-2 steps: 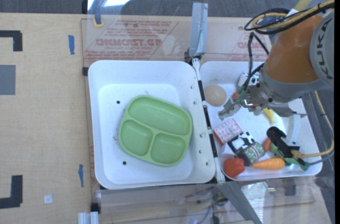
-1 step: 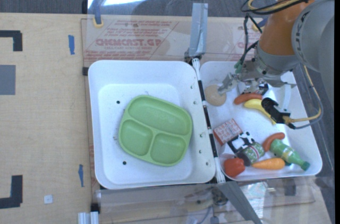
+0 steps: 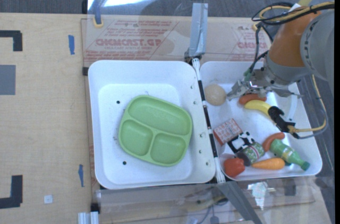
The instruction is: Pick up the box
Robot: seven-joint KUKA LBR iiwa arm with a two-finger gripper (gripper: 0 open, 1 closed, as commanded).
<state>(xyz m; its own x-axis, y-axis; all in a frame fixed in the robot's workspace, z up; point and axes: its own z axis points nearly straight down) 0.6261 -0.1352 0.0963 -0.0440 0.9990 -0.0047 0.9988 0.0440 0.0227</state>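
The box (image 3: 227, 130) is small, red and white with print on it. It lies flat in the right bin (image 3: 313, 149), close to that bin's left wall. My gripper (image 3: 237, 91) hangs over the back part of the same bin, beyond the box and slightly to its right, apart from it. It sits between a beige ball (image 3: 215, 94) and a banana (image 3: 259, 106). Nothing shows in its grasp.
Around the box lie a black-and-white toy (image 3: 243, 141), a small bottle (image 3: 254, 151), a tomato (image 3: 234, 166), a carrot (image 3: 268, 164) and a green bottle (image 3: 287, 153). The left bin (image 3: 106, 85) holds a green divided plate (image 3: 154, 130). Cables trail off the arm at the right.
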